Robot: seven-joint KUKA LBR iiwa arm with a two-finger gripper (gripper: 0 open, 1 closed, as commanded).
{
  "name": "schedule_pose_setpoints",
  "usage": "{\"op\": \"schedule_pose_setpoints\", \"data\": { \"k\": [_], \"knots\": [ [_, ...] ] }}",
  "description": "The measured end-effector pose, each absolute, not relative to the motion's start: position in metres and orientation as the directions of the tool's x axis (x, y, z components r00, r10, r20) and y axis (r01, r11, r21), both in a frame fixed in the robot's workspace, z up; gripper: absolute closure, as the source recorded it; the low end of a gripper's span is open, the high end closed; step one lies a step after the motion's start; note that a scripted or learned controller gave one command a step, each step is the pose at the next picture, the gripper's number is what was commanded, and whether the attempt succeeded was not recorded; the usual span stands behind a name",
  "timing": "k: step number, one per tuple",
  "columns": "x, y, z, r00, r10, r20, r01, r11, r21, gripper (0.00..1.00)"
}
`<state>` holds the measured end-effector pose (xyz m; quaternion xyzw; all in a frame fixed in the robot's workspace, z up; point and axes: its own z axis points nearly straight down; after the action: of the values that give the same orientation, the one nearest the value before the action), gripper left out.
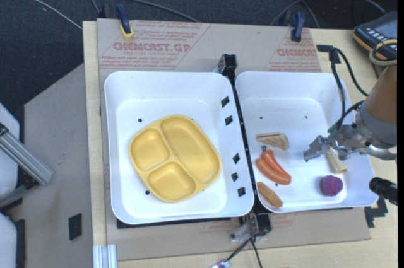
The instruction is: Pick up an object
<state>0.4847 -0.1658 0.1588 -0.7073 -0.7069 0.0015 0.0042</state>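
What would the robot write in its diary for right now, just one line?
gripper: over right white bin | nearest: pale beige stick | in bin: orange carrot, purple ball | left bin: yellow divided plate

yellow tray (175, 158), white bins (120, 134), orange carrot (274, 168), purple ball (331, 185)

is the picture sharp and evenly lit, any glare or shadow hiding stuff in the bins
Camera view: evenly lit and fairly sharp, with soft grain; the white bins are bright but not blown out; the yellow tray shows mild sheen; faint shadows sit under the carrot and purple piece; the gripper looks slightly soft.
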Motion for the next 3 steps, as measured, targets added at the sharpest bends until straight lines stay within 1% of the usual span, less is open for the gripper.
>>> {"op": "schedule_pose_setpoints", "data": {
  "k": [1, 2, 3],
  "knots": [
    [0.490, -0.170, 0.099, 0.001, 1.000, 0.004, 1.000, -0.001, -0.007, 0.00],
    [0.491, -0.170, 0.113, 0.001, 1.000, 0.002, 1.000, -0.001, 0.000, 1.00],
    [0.490, -0.175, 0.176, 0.000, 1.000, -0.002, 1.000, 0.000, 0.006, 1.00]
  ]
}}
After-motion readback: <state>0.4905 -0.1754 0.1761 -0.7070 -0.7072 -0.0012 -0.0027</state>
